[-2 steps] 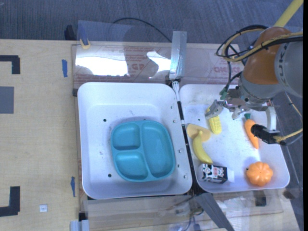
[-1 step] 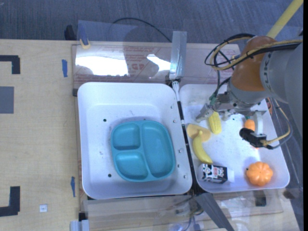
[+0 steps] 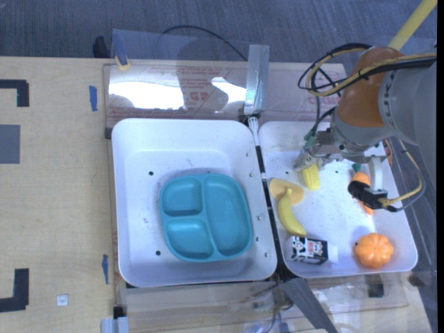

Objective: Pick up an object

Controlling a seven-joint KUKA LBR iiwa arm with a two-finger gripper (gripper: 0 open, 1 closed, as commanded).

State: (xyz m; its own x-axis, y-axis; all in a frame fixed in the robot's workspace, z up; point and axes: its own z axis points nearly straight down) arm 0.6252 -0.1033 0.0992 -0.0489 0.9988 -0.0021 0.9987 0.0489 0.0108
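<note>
Two bins to log, largest item down to smallest. Ready?

— Ready. Item 1: counter [image 3: 48, 186], pale wood, carrying both bins. Item 2: left bin [image 3: 132, 144], shallow, white. Item 3: right bin [image 3: 333, 214], same make, touching the left one along their shared edge.

— Robot parts?

— Item 4: arm [image 3: 409, 103], grey with an orange band, reaching in from the right over the far end of the right bin. Item 5: end effector [image 3: 310, 159], low over the far left part of the right bin. Whether it is released or clenched cannot be told from this angle.

— Contents, left bin?

— Item 6: divided plate [image 3: 206, 216], teal, three compartments, lying flat near the bin's middle.

— Right bin?

— Item 7: banana [image 3: 290, 214], yellow, lying along the left wall. Item 8: carton [image 3: 309, 250], black-and-white pattern, on its side at the near edge, just below the banana's tip. Item 9: orange fruit [image 3: 374, 250], round and ribbed, near right corner, well apart from the carton. Item 10: corn cob [image 3: 312, 177], small, yellow, right beneath the end effector and just beside the banana's upper end; contact between them is not clear. Item 11: small orange piece [image 3: 359, 180], by the right wall, partly hidden.
</note>
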